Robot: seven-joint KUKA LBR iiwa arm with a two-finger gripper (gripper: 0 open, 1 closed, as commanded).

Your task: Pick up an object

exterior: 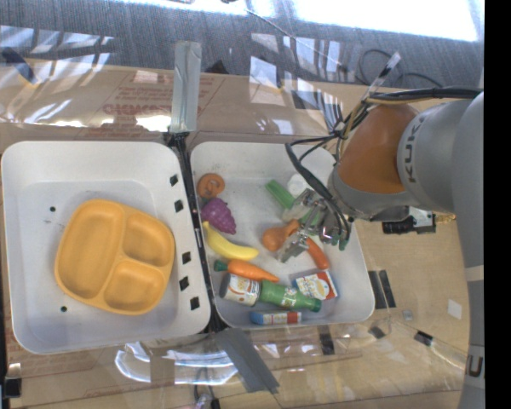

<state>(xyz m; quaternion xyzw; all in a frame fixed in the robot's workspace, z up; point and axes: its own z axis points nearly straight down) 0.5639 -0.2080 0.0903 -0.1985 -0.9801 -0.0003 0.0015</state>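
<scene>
My gripper (pixel 303 233) is low in the right bin (pixel 238 164), near its middle right. It stands over a small orange piece (pixel 275 238) on its left and a red-orange piece (pixel 318 255) on its right. A green piece (pixel 280 194) lies just above it. Whether anything sits inside the gripper is hidden by its own body. The grey arm with the orange band (pixel 370 156) comes in from the right.
The right bin also holds a brown round piece (pixel 210 184), purple grapes (pixel 221 216), a banana (pixel 229 246), a carrot (pixel 252 272), a green bottle (pixel 268 293), a small carton (pixel 316 285) and a flat packet (pixel 276 318). A yellow divided plate (pixel 115 255) lies in the left bin (pixel 25 186).
</scene>
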